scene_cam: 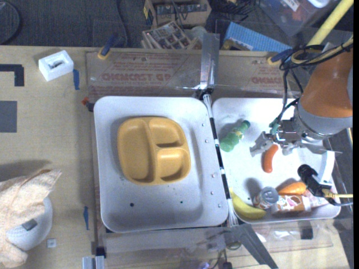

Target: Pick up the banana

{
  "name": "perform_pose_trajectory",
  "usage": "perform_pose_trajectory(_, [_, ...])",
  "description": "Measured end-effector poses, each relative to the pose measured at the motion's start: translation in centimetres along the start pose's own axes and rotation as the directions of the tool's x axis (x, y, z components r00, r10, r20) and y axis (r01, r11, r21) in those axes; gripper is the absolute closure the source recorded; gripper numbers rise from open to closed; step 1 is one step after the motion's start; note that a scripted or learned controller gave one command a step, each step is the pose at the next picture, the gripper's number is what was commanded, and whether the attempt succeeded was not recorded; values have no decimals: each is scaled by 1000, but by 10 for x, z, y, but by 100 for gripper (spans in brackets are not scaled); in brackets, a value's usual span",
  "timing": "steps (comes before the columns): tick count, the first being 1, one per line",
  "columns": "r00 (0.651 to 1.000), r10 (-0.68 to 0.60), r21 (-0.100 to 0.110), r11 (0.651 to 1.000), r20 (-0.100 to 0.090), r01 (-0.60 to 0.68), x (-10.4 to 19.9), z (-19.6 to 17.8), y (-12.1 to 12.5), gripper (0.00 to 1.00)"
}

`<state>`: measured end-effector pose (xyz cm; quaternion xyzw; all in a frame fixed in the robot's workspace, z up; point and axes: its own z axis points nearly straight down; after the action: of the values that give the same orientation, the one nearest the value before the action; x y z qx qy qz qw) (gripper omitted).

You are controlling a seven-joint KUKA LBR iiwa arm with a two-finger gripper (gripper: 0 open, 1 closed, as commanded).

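The banana [247, 207] lies along the right bin's [247, 112] front-left corner, toward the front from the gripper [279, 140]; gripper state indeterminate.

A yellow banana [245, 207] lies flat in the lower left corner of the right-hand white bin [247, 114], low in the frame and right of centre. Its curved body follows the bin's corner, one end pointing up along the left wall, the other partly covered by a small bottle [280, 200].
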<state>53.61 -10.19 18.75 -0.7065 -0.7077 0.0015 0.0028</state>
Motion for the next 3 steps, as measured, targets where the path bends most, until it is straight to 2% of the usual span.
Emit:
perform_pose_trajectory(1, [986, 166, -13, 986, -1, -166, 3, 100, -54, 0])
perform_pose_trajectory(2, [982, 191, -14, 981, 2, -191, 6, 100, -55, 0])
perform_pose_trajectory(3, [988, 154, -16, 988, 3, -153, 6, 100, -54, 0])
